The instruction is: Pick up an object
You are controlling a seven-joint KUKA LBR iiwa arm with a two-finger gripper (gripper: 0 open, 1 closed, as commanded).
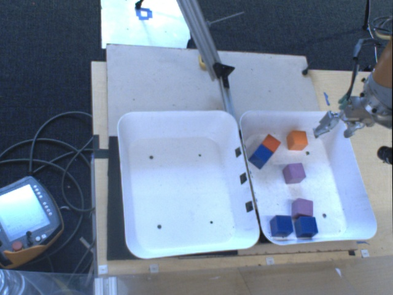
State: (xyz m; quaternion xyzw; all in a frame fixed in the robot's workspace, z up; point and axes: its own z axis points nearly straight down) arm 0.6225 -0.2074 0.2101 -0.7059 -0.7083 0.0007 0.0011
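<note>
The right bin (353, 177) holds several small blocks. An orange cube (297, 140) lies near its back, with an orange-and-blue pair (264, 151) to its left. A purple cube (294, 173) sits mid-bin. Near the front are another purple cube (302, 207) and two blue cubes (282, 225) (306, 226). My gripper (336, 123) hangs over the bin's back right corner, to the right of the orange cube. Its fingers (324, 125) are spread, with nothing between them.
The left bin (132, 165) stands beside the right one. A slanted metal pole (199, 29) crosses the board behind the bins. Cables and a teach pendant (24, 220) lie on the floor at left.
</note>
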